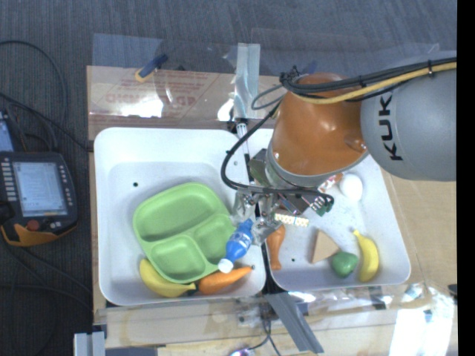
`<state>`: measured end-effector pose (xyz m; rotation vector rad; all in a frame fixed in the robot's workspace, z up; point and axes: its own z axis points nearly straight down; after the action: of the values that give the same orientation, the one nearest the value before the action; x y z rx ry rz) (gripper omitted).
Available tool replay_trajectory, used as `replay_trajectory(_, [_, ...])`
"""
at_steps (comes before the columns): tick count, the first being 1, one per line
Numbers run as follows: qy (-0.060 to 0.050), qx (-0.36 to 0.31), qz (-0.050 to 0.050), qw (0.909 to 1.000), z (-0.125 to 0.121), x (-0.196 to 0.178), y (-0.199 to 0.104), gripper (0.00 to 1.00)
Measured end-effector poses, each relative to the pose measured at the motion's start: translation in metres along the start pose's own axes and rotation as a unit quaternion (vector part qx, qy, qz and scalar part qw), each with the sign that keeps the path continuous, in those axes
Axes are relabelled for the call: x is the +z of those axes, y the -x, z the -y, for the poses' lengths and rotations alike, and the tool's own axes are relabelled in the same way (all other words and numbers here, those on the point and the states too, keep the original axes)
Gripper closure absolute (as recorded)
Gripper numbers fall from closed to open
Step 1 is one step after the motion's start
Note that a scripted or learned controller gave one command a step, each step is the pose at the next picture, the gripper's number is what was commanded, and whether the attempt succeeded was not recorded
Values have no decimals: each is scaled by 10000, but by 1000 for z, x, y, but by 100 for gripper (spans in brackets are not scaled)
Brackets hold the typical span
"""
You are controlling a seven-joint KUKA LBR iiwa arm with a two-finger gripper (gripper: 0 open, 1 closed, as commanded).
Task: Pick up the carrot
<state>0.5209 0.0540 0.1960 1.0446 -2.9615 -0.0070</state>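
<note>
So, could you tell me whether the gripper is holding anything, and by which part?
It cannot be told: the gripper sits over a carrot, its grip hidden.

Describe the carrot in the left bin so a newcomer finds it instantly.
Start at the left white bin and find the green divided plate. Below the plate's lower right corner, against the bin's front wall, lies the carrot. It is orange and tapered, unlike the yellow banana on its left and the blue bottle above it.

Orange carrot lies at left bin's front edge.
</note>
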Motion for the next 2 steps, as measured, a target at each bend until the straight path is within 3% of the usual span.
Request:
replay_trajectory(1, [-97,738,187,9971,-44,86,22,100])
replay_trajectory(2, [-29,53,52,10000,-103,12,89,100])
